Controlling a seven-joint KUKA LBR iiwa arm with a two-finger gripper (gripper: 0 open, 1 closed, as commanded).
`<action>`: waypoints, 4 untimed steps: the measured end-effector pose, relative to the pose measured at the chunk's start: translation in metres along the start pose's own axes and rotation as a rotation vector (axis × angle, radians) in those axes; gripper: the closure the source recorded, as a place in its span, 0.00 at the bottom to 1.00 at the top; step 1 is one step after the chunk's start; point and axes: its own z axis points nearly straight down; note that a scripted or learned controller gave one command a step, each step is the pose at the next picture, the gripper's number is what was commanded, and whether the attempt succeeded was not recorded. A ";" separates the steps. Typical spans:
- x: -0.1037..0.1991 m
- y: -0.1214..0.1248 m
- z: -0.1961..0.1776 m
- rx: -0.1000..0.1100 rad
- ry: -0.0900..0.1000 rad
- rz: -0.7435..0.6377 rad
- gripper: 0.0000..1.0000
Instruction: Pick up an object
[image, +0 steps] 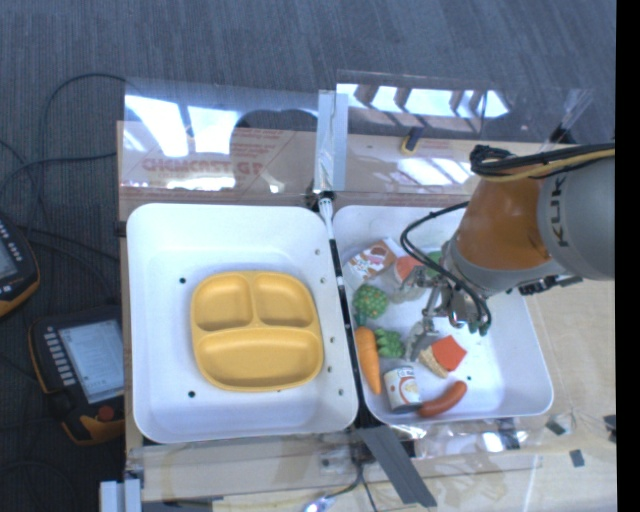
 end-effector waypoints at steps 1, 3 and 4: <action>0.068 0.013 -0.001 0.001 0.000 0.055 0.00; -0.024 0.029 0.001 -0.002 0.006 0.143 0.00; 0.010 0.025 0.000 -0.005 -0.001 0.325 0.00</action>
